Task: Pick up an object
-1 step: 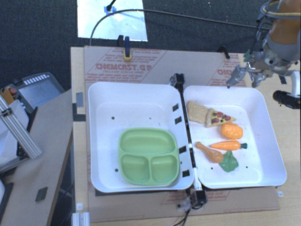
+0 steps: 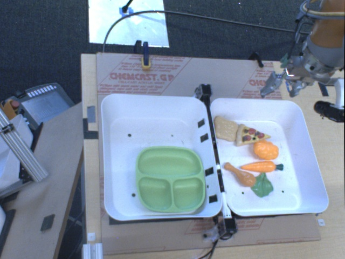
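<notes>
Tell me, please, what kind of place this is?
Most likely a robotics lab bench for grasping tests. Two white bins sit side by side on a board, one holding toy food and one a green tray, and a robot arm reaches in.

two white bins (image 2: 156,104), one green tray (image 2: 170,178), six toy foods (image 2: 253,158)

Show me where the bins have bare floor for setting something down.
Left white bin: bare floor behind the green divided plastic tray. Right white bin: bare strips along its near and right walls. Crowded: its middle, where the pizza slice, orange fruit, carrot and drumstick cluster.
</notes>
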Available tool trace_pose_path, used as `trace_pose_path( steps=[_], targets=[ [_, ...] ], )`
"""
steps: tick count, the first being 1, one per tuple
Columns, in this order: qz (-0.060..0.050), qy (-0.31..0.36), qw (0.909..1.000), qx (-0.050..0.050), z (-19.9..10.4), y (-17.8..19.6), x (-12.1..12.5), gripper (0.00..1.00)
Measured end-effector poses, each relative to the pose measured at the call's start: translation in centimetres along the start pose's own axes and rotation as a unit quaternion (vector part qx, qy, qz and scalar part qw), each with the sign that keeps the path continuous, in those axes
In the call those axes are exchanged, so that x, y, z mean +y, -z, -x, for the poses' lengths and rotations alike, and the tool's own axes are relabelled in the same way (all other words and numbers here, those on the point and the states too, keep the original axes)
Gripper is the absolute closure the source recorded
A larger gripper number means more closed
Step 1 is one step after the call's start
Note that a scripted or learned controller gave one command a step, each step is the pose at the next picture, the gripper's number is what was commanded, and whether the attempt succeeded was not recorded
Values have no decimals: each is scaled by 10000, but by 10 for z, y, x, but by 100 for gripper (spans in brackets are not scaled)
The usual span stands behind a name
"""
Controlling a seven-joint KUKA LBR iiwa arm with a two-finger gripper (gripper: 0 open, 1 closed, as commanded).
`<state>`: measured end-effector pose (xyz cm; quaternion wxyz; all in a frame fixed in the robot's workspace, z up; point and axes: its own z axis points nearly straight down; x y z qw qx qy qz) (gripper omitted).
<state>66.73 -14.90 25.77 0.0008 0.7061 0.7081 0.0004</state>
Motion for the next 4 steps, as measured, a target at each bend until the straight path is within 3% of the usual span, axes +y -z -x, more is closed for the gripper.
trace_pose_path(
  steps=[3,4],
  targets=[
    [11,0,10000,-5,17,-132,-4,0],
    [22,6,10000,-4,16,-123,-4,100]
  ],
)
